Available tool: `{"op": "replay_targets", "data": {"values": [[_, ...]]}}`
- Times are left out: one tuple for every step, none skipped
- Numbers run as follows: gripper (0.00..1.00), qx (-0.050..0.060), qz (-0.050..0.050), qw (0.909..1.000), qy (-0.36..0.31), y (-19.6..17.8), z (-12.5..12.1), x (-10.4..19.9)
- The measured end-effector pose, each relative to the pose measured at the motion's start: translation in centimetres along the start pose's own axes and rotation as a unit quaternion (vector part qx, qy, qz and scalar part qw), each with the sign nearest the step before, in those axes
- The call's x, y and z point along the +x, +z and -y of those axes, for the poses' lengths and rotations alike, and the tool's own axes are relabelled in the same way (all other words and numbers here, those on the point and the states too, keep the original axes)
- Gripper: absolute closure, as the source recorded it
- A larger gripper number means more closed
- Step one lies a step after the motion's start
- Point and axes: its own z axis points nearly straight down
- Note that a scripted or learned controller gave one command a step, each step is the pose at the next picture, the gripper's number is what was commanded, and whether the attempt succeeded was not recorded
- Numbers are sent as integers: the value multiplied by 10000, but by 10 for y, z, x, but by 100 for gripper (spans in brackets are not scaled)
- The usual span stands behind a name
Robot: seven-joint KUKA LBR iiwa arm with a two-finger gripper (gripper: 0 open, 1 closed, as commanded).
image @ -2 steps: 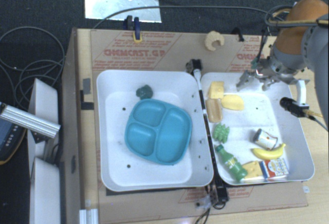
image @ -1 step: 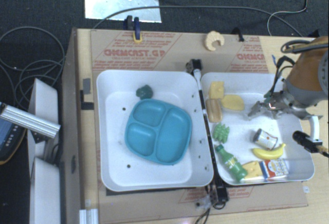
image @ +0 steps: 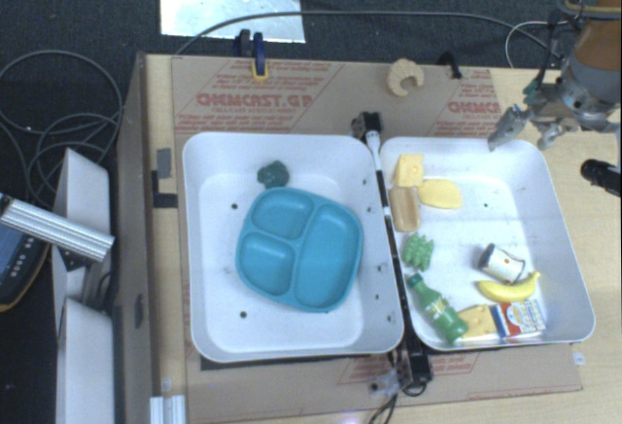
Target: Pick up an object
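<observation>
The claw (image: 531,126) hangs at 2 o'clock above the right bin's (image: 562,218) top corner, its 2 fingers spread apart, holding nothing; the banana (image: 508,290) lies at 4 o'clock
</observation>
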Motion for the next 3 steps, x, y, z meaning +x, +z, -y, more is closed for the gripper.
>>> {"op": "replay_targets", "data": {"values": [[0, 44, -12, 10000, 18, 51, 70, 0], [0, 23, -7, 10000, 1, 50, 8, 0], [0, 52, -13, 10000, 24, 107, 147, 0]]}}
